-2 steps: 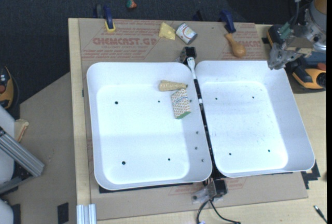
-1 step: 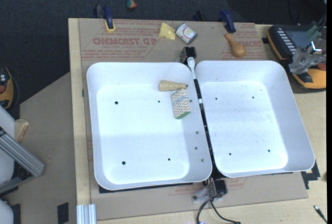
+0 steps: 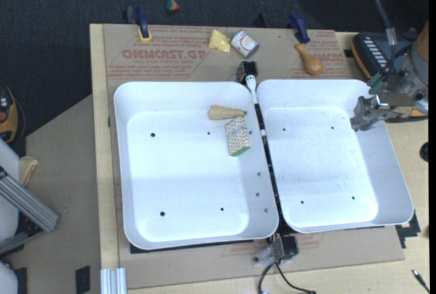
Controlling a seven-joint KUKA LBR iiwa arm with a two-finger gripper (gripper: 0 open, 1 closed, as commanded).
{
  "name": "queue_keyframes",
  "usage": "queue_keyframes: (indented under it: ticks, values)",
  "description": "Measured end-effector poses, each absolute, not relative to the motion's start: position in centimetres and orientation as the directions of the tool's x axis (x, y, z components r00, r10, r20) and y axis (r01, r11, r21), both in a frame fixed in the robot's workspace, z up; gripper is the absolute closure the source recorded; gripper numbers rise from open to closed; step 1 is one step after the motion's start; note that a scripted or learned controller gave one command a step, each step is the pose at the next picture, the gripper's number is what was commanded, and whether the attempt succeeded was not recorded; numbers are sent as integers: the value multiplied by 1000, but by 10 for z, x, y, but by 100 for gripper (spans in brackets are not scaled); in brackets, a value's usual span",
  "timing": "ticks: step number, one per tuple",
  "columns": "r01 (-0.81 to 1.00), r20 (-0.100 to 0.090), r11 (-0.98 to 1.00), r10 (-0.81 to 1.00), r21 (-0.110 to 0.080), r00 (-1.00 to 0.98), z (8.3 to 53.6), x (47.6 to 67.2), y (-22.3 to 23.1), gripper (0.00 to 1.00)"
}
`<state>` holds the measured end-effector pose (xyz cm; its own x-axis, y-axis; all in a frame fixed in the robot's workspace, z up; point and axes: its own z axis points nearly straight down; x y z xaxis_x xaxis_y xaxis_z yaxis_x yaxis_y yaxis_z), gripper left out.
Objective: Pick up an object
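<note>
Over right bin's far edge, claw hovers; can't tell open/closed. Targets, tan piece & patterned packet, sit in left bin. Approach stage; next: cross divider, descend.

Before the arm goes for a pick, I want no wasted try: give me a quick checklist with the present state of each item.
1. Objects in reach: ok, tan piece and patterned packet lie in the left bin.
2. Objects apart: not ok, they lie very close, perhaps touching.
3. Gripper above a target: not ok, it is at the right bin's right edge.
4. Gripper carrying nothing: ok, nothing seen in it.
5. Gripper opening: cannot tell.
</note>
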<state>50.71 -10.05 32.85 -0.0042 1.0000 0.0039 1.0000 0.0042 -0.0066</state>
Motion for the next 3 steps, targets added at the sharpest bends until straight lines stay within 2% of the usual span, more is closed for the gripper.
queue_keyframes:
  ticks: [1, 2, 3]
  values:
    - [1000, -6, -8, 1000, 6, 8, 360, 478, -176, 100]
    - [1000, -3, 4, 1000, 10, -4, 418, 480, -137, 100]
    - [1000, 2, -1, 1000, -9, 1, 306, 479, -142, 100]
